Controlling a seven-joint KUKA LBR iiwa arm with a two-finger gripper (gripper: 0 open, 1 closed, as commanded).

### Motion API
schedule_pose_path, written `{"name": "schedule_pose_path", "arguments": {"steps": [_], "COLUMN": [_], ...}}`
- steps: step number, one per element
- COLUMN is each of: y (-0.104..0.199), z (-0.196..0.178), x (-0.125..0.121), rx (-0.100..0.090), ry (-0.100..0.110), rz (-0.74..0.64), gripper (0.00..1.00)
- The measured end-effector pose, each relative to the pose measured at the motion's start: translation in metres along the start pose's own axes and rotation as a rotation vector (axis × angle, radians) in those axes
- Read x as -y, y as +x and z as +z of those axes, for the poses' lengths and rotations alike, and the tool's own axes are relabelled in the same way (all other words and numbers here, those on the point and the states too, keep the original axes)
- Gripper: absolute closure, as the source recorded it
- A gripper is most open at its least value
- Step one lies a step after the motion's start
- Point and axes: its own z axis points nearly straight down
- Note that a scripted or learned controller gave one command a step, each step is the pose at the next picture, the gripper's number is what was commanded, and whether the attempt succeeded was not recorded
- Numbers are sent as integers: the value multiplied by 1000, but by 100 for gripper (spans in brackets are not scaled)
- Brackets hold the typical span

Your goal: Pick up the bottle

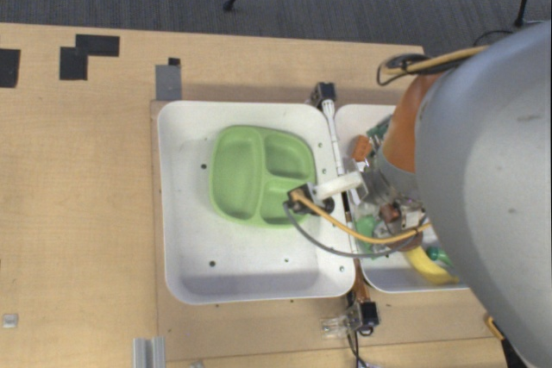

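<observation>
Just beyond the yellow curved object (427, 265) in the right shallow white bin (379, 282), your tool (385, 207) works under the grey arm (492, 185), its state untellable; the bottle, presumably there, likely light and slippery, wants a mid-body hold.

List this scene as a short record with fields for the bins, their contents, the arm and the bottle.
left bin: holds a green divided plate, lying flat
right bin: largely covered by the arm
visible in right bin: a yellow thing at the near edge, a green thing, a small orange thing
arm: reaches in from the right, above the right bin
bottle: cannot be made out among what shows
</observation>
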Motion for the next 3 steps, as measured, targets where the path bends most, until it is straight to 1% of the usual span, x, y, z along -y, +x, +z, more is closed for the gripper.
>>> {"name": "schedule_pose_path", "arguments": {"steps": [1,2,3], "y": [18,108,31], "z": [20,86,-43], "x": [79,88,41], "rx": [-1,-8,-3], "ry": [0,4,-3], "rz": [-50,-174,-579], "gripper": [100,100,100]}}
